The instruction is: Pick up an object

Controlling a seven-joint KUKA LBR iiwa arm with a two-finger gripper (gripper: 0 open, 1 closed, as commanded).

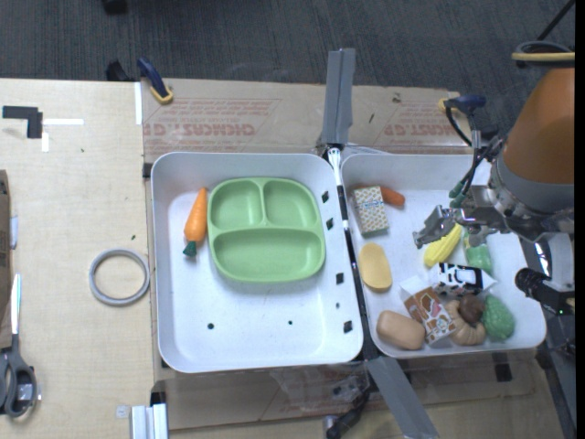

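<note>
My gripper point(438, 230) hangs low over the right bin point(411, 174), under the arm's orange band at the right edge. A yellow banana point(445, 244) lies tilted right beside and just below it; whether they touch is unclear. Around them lie a green leafy piece point(481, 260), a black-and-white item point(460, 276), a printed snack packet point(433, 312), a brown piece point(472, 310), a bumpy green item point(499, 319), a tan potato-like lump point(399, 329), a yellow oval point(375, 267), a small patterned box point(369, 209) and a small orange piece point(393, 197).
The left bin point(256, 332) bears a green divided plate point(267, 230) and a carrot point(195, 217) beside it. A tape ring point(119, 275) and scissors point(15, 373) lie on the bench at left. Blue clamps point(155, 81) point(468, 104) sit behind the bins.
</note>
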